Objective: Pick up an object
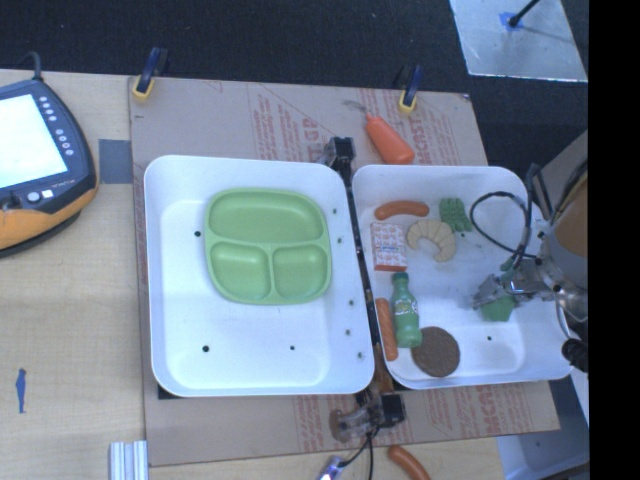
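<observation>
Our claw [497, 296] sits low in the right bin [510, 182], near its right wall, and we see it pressed against a small green block [497, 309]. We cannot tell from this slanted top view if it grips the block or just rests on it. If it only touches the block, we think the block could slide away or drop when the arm lifts. A black cable [498, 220] loops just above the claw and might snag. Other toys lie to the left in the same bin: a green bottle [404, 311], a brown cookie [437, 352], a croissant [433, 238] and a sausage [401, 209]. They are well apart from the claw, so a bump looks unlikely. The left bin [170, 268] holds a green plate [268, 245]. Both bins rest on brown cardboard [280, 113] on a wooden bench [60, 318], with a dark floor [250, 18] behind and a tablet [35, 158] at the left.
</observation>
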Controlling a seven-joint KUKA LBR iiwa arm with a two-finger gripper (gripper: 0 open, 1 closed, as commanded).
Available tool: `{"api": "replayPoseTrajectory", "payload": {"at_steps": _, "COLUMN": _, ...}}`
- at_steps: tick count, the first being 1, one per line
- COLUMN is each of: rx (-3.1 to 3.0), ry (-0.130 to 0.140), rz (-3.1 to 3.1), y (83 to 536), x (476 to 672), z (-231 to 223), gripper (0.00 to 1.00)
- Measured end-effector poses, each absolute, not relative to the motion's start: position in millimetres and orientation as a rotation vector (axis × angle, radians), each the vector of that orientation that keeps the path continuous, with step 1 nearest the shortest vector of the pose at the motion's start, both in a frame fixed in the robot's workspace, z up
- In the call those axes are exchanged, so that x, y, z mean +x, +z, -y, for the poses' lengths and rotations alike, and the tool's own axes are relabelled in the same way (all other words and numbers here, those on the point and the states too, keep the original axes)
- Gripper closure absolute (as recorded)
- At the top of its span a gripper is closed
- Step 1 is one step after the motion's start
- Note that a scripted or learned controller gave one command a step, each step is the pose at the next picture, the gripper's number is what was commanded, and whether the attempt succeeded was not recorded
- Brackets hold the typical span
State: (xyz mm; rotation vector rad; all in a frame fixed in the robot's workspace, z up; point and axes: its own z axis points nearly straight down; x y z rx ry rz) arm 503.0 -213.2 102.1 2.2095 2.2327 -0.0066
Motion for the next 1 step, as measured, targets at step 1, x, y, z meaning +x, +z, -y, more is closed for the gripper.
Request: {"api": "replayPoseTrajectory", "payload": {"at_steps": 1, "rx": 2.213, "ry": -0.002, "rz": -2.231, "y": 92.3, "x": 525.4, "z": 120.1, "gripper": 1.0}}
